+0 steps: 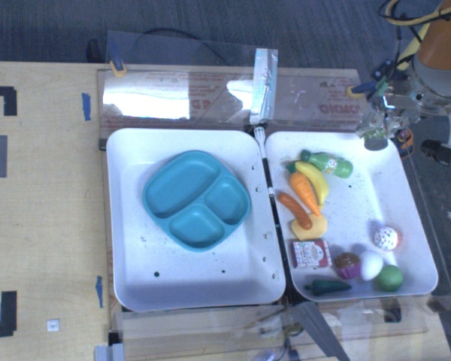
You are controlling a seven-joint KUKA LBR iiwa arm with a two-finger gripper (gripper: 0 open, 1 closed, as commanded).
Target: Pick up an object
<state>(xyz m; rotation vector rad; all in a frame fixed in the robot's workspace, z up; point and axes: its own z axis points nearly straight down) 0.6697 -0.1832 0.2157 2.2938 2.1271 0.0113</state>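
Hanging over the far right corner of the right bin, the claw holds nothing I can see, and I cannot tell how it is set. The nearest toy is the green bottle, just below and to the left of the claw. Its long side runs left to right. The banana and carrot lie just past it.

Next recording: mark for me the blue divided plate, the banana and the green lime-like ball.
blue divided plate (198, 198): camera view, on its central ridge.
banana (316, 180): camera view, on the middle of its curved yellow body.
green ball (390, 277): camera view, on the centre of its top.
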